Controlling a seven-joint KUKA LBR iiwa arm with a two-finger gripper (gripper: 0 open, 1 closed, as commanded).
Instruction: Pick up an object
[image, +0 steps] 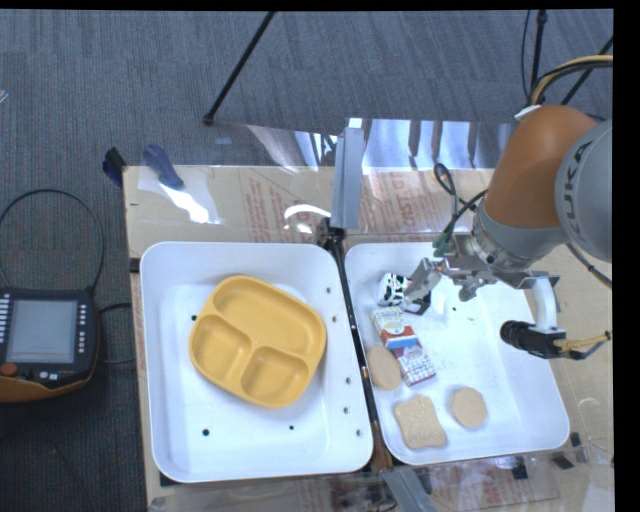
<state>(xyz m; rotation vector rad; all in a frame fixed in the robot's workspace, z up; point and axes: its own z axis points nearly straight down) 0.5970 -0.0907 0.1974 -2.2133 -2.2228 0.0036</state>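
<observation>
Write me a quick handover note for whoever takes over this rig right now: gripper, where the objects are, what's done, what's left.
Gripper: over the upper left part of the right white bin, beside the small black-and-white patterned object; I can't tell whether anything is between its fingers.
Right bin: red, white and blue carton, round tan biscuit-like piece, tan toast-shaped slice, round tan disc.
Left white bin: yellow three-compartment plastic plate.
Done: nothing visibly picked up.
Left: grasp one object and lift it, probably the patterned one nearest the gripper.
</observation>
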